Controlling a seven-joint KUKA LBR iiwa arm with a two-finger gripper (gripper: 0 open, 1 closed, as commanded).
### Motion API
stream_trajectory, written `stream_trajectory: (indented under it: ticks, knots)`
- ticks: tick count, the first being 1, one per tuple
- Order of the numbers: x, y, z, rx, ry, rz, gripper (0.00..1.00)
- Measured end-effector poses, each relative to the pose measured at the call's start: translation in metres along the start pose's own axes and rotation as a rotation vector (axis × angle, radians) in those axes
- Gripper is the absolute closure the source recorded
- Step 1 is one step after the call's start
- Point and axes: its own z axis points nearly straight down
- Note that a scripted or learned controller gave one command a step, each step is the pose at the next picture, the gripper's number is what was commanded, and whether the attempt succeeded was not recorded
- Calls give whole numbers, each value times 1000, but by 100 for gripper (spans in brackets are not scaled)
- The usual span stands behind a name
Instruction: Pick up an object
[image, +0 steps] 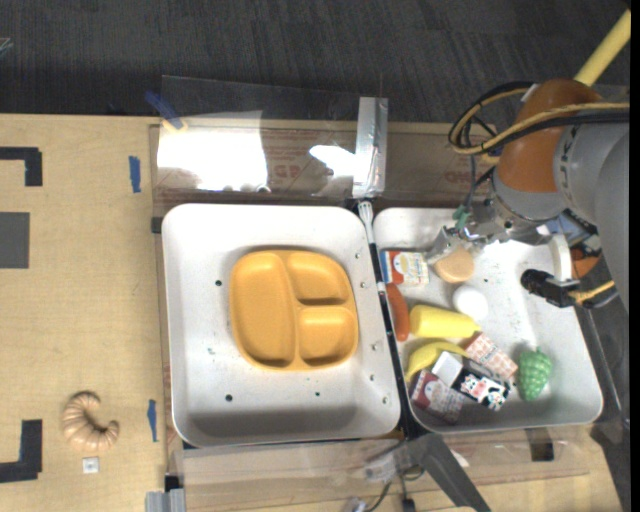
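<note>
**Ana:** Just beyond the white egg (470, 302), toward the far wall of the right bin (575, 400), the gripper (462, 232) is hanging over a tan round piece (455, 267). Are you seeing it?

**Ben:** Yes. The tan piece is lying just beside the egg, apart from it. The gripper is looking very near to this piece, maybe touching its far edge. I am not able to tell whether the gripper is open or closed, and nothing is showing inside it.

**Ana:** So nothing is being carried?

**Ben:** I am judging so. The pick is not yet done.

**Ana:** Why is the arm (540, 160) choosing that one?

**Ben:** I am guessing: on the near side of the egg, the yellow piece (440, 323) and the small cartons (470, 385) are crowding together, some touching. The tan piece is having more free floor around it, so it is looking easier to grasp.

**Ana:** And the risk?

**Ben:** Being round, it could be rolling away toward the egg.
</note>
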Motion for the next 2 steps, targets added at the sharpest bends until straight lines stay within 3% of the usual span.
stream_trajectory:
  ticks: [1, 2]
  knots:
    - [-19, -30, -20, 8, 3, 25, 100]
    - [38, -5, -89, 5, 3, 233, 100]
